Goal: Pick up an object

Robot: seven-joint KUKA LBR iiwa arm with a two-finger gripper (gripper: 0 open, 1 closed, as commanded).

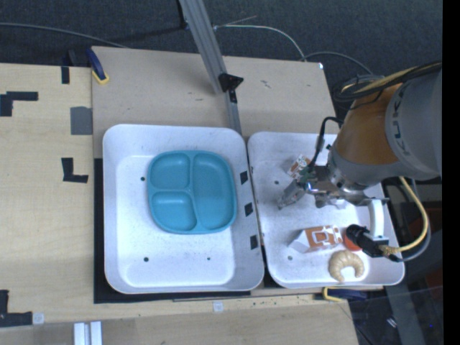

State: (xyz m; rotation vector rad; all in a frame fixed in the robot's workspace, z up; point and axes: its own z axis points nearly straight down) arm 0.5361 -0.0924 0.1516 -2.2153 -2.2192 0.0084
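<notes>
Golden-brown, a croissant [347,264] lay at the near corner of the right bin [277,264], touching an orange-and-white carton [320,238] just beyond it. Farther into that bin the gripper [296,191] hung low over bare floor, beside a small wrapped packet [298,166], and whether its jaws were parted I cannot tell. Judging by this, the reach was underway with nothing held, and the next move called for centring over one item before closing.

Even, diffuse overhead lighting; soft, faint shadows. The white bins [180,272] are bright with mild glare. Overall focus is slightly soft; the far dark floor [86,6] is dim.
</notes>
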